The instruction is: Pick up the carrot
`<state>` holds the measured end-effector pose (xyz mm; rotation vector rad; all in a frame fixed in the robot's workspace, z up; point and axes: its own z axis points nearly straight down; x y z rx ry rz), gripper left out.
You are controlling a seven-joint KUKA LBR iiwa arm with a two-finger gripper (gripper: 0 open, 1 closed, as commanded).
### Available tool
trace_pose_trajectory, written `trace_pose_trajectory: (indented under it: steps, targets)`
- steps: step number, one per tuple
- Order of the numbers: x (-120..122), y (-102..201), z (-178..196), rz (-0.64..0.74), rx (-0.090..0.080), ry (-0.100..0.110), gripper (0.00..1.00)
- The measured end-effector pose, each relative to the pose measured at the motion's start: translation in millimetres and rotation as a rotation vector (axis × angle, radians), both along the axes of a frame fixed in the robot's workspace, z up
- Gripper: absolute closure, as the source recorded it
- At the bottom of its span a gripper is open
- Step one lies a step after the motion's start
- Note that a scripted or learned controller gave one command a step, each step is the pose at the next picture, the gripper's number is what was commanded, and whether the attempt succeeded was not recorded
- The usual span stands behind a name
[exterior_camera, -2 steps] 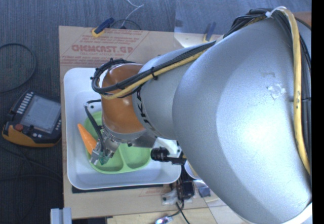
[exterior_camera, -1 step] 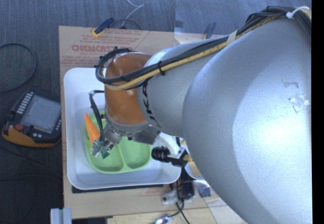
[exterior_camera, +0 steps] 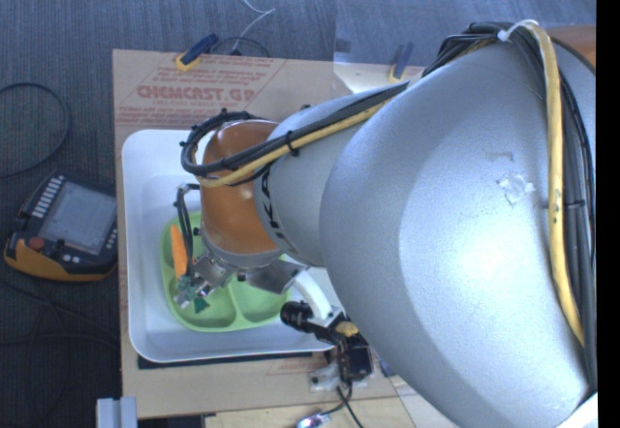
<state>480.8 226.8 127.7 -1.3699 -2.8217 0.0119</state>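
Observation:
An orange carrot [exterior_camera: 178, 250] lies in the left part of a green sectioned plate [exterior_camera: 232, 310], which sits in the white bin [exterior_camera: 145, 174]. My gripper [exterior_camera: 197, 289] hangs low over the plate just right of and below the carrot, under the orange wrist band. The big grey arm covers most of the right side and hides the rest of the bin. I cannot make out anything between the fingers.
A small dark green piece [exterior_camera: 201, 301] sits on the plate by the gripper. A yellow and grey teach pendant [exterior_camera: 66, 228] lies on the floor to the left. The brown board [exterior_camera: 194, 92] extends behind the bin.

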Motion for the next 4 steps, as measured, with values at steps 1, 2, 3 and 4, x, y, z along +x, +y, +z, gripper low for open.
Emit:
trace_pose_trajectory:
  steps: [1,2,3,4]
  targets:
    - [7.0,7.1,-25.1,-0.337,0.024,-0.019,1.0]
    - [3.0,-5.4,34.1,-0.587,-0.001,-0.01,1.0]
    - [2.8,-7.8,-16.7,-0.387,0.002,-0.009,1.0]
    - [2.4,-12.7,19.2,-0.652,-0.003,-0.008,1.0]
